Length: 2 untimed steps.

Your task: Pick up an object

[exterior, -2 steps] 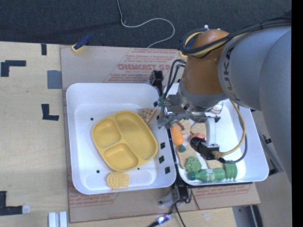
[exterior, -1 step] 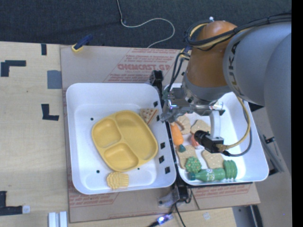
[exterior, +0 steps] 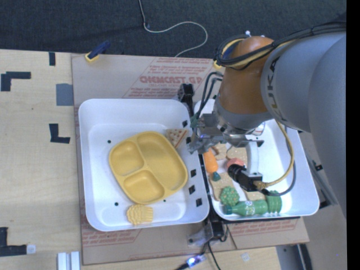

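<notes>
From the camera view, two shallow white bins sat side by side on a tabletop covered with a cardboard sheet printed in red lettering.

The left bin held a yellow divided plate with three compartments, lying tilted near the bin's middle. At about seven o'clock from the plate, just beside its lower edge, lay a small yellow corn cob toy. At about one o'clock from the plate, touching or nearly touching its rim, a tan waffle-like cracker piece rested close to the wall shared by the bins.

The right bin carried a cluster of toy food. An orange carrot lay near the bin's left wall. At about five o'clock from the carrot sat a green broccoli floret, and just beside that, along the bin's lower wall, a green bottle lay on its side. A small red piece showed at three o'clock from the carrot, partly covered by black cabling.

The grey arm with its orange band reached in from three o'clock and hung over the right bin's upper left part. The end effector sat low at the divider between the bins, just at eleven o'clock from the carrot. Whether it was wide, narrow, or holding anything could not be told, as the wrist hid it from above.

A blue-and-yellow object lay on the tabletop at eleven o'clock from the left bin, and a thin white cable curled over the dark floor beyond.
</notes>
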Each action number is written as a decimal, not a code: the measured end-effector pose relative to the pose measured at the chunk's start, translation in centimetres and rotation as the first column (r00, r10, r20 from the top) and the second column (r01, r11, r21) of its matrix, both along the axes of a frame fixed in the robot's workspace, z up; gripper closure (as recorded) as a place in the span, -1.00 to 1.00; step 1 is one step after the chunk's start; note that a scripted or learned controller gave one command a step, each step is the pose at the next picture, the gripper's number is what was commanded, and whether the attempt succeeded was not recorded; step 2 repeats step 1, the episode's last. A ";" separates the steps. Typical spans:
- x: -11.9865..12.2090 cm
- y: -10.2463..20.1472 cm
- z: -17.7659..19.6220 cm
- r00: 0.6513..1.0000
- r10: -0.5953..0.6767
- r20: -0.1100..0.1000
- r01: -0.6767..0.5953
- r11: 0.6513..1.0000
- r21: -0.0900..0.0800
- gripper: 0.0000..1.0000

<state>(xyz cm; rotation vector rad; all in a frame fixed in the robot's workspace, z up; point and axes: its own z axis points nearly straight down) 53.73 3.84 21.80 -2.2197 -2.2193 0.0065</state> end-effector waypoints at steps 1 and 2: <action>0.2 -0.5 1.3 1.000 0.001 0.004 -0.001 1.000 0.001 1.00; 0.2 -0.5 1.3 1.000 0.001 0.004 -0.001 1.000 0.001 1.00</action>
